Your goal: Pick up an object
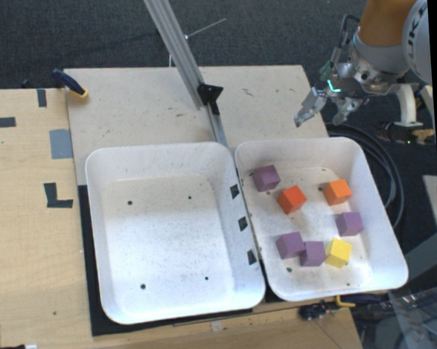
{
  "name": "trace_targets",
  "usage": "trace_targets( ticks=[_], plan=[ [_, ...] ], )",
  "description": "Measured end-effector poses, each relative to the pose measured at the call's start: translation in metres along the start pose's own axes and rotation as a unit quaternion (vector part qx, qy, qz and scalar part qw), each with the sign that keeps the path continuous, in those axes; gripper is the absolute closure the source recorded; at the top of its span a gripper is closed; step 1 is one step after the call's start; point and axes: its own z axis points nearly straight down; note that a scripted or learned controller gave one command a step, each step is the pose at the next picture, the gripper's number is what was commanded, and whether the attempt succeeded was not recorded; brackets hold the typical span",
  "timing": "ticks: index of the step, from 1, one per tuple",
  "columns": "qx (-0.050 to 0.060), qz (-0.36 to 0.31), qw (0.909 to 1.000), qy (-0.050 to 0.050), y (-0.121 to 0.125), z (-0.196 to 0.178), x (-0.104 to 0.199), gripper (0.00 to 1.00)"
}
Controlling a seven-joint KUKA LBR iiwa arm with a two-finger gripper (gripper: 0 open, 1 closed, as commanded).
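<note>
a pale wooden bench [29, 243] carries two white bins; no writing is readable anywhere. the left bin [157, 155] is larger in view. the right bin [367, 167] holds purple cubes [266, 178], orange cubes [292, 199] and one yellow cube [339, 252]. the gripper [324, 109] hangs beyond its far rim, holding nothing; how wide the jaws stand cannot be told.
</note>
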Motion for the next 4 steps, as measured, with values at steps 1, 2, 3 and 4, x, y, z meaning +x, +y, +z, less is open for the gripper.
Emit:
trace_targets(
  ticks=[1,2,3,4],
  plan=[
    [-0.002,-0.001,1.0,-0.001,0.001,-0.003,0.0,0.0],
    [0.0,-0.001,1.0,-0.001,-0.004,0.042,0.003,0.0],
    [0.001,-0.001,1.0,0.0,-0.005,0.107,0.007,0.0],
    [-0.002,0.0,1.0,-0.001,0.001,0.152,0.008,0.0]
  ],
)
